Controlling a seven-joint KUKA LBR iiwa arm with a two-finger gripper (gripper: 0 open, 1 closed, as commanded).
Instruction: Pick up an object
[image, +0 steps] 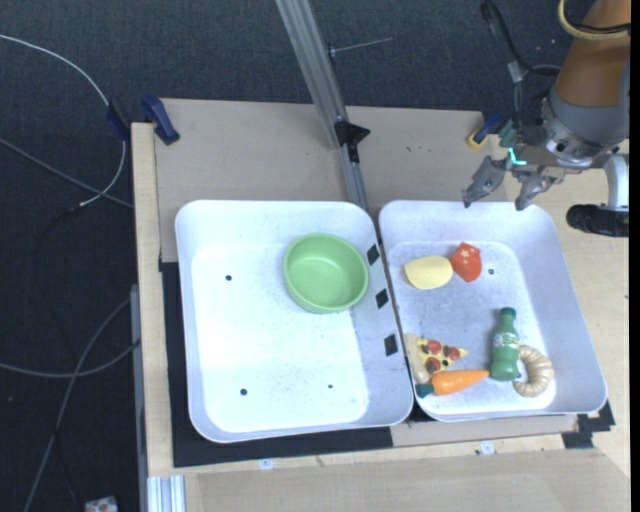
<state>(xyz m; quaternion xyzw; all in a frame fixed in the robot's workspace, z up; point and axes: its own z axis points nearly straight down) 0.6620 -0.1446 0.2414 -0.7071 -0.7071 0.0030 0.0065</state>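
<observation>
My gripper (497, 195) hangs open above the far rim of the right bin (570, 300), with nothing between its fingers. Below it in that bin lie a yellow lemon-like piece (428, 271) and a red piece (466, 260) side by side. Nearer the front are a green bottle (505, 343), a tan pretzel (533, 371), an orange carrot (458, 381) and a pizza slice (433, 352). A green bowl (325, 271) sits in the left bin (230, 380) near its far right part.
A slanted metal pole (322, 85) runs down to the gap between the bins at the back. Blue clamps (158, 120) hold the bench corners. Cables lie on the dark floor at the left.
</observation>
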